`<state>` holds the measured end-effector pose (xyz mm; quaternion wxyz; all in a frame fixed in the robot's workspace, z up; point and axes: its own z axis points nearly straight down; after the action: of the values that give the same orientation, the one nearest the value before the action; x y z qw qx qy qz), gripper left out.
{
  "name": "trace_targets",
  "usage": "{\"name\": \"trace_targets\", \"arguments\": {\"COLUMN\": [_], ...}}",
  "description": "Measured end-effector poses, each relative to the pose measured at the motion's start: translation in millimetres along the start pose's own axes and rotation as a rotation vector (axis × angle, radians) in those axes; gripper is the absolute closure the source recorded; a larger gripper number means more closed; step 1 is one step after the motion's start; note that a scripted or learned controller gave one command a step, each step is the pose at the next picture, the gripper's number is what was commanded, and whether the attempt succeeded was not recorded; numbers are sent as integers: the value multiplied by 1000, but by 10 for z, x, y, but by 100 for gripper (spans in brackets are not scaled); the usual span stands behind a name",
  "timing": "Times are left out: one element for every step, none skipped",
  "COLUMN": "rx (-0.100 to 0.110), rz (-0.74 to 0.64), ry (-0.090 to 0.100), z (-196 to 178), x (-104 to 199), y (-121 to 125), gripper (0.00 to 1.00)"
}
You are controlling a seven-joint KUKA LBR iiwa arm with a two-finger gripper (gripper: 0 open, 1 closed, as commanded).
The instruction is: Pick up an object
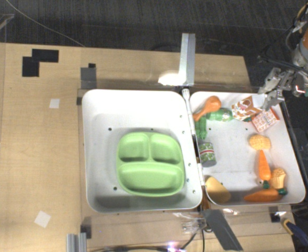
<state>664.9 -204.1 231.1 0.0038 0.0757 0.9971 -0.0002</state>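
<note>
claw (274, 88): we see it above the far right corner of the right bin (296, 156), nothing between the fingers; open or closed we cannot tell.
nearest targets: a red-and-white packet (265, 121) and a printed box (244, 108), touching, just inside that corner of the right bin.
risk, crowding: we judge a descent here may catch both or push one against the wall.
risk, flatness: the packet lies flat; fingers may slide off.
further in: round biscuit (259, 142), carrot (264, 165).
left of the right bin: green tray (150, 163) in its own bin (99, 156).
</note>
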Motion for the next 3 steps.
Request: {"name": "trace_targets", "arguments": {"rx": [0,1,1], "rz": [-2,-4,-6], "ry": [-15,-27,-38], "z": [-159,-297,-434], "x": [-32,-56,-79], "y": [16,27,36], "gripper": [100,100,100]}}
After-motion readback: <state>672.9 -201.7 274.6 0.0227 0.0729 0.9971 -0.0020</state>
